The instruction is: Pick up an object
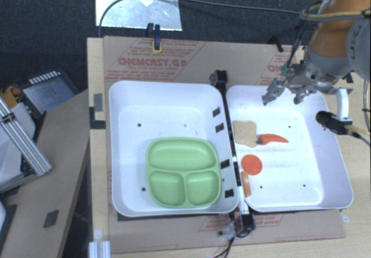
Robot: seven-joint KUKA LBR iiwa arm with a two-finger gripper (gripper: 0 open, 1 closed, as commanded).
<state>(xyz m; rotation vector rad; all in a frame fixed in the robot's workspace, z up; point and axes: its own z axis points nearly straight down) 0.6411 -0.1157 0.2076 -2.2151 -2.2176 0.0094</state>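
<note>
we see the gripper (286,93) open and holding nothing above the back of the right bin (330,158), well apart from the carrot (272,139) beside the bread (244,133), so we think it might close on air.

Two bins (168,91), one tray (184,171), four small objects (244,133).

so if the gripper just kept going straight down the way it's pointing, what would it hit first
Most likely the bare floor of the right bin near its back edge. The gripper points down with fingers spread and nothing between them. The carrot and beige slice lie nearer the front, though depth is hard to judge.
</note>
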